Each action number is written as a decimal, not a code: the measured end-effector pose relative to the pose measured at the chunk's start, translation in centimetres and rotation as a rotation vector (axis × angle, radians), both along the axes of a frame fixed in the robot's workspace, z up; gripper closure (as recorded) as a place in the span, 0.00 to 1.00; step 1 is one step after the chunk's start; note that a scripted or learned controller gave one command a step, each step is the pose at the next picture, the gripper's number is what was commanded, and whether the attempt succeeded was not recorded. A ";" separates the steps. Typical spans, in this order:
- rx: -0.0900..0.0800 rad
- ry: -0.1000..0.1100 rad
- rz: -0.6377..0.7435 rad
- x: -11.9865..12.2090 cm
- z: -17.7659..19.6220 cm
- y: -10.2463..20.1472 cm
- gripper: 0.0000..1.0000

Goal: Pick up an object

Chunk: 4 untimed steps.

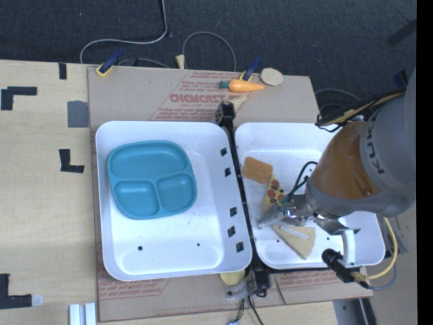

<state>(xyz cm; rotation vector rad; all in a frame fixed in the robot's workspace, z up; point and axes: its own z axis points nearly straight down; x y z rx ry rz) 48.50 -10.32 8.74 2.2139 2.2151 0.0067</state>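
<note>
**Ana:** Dark carpet up top, cables looping across it, and below that a pale wood tabletop (40,202) with black tape marks and a cardboard sheet (203,100) under two white bins. Busy little room.

**Ben:** Left bin (115,249) carries a blue divided plate (152,179), upright, and nobody is bothering it. The action is in the right bin (270,137).

**Ana:** Right, the arm (369,164) reaches in from the right side and its pincer (281,212) is low over the bin floor, near the divider. Can you read the tips?

**Ben:** Honestly, I cannot tell whether they are spread or closed; the metal blurs into the clutter. Nothing sits visibly between them, so I call no grasp.

**Ana:** What are the candidates?

**Ben:** A tan square block (257,169) just beyond the pincer toward the far wall, a small speckled piece (273,193) right beside it, and a pale wedge (299,239) just on the near side.

**Ana:** So which step is this?

**Ben:** My read is the approach, at the point of closing. The pickup itself is not done.

**Ana:** And next?

**Ben:** Settle on one piece, probably the speckled one or the wedge, get the tips either side of it, squeeze, then lift straight up. Crowded neighbours could get nudged.

**Ana:** Off in the back, an orange carrot toy (242,85) and a round beige disc (272,77) lie on the cardboard, outside both bins.
</note>
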 end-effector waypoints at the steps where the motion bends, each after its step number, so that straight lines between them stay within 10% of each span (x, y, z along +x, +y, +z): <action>1: 0.001 0.004 0.003 7.5 -0.1 0.6 0.00; 2: 0.002 0.005 0.002 13.7 -0.1 -1.2 0.00; 4: 0.003 0.008 0.002 17.2 -0.2 0.6 0.00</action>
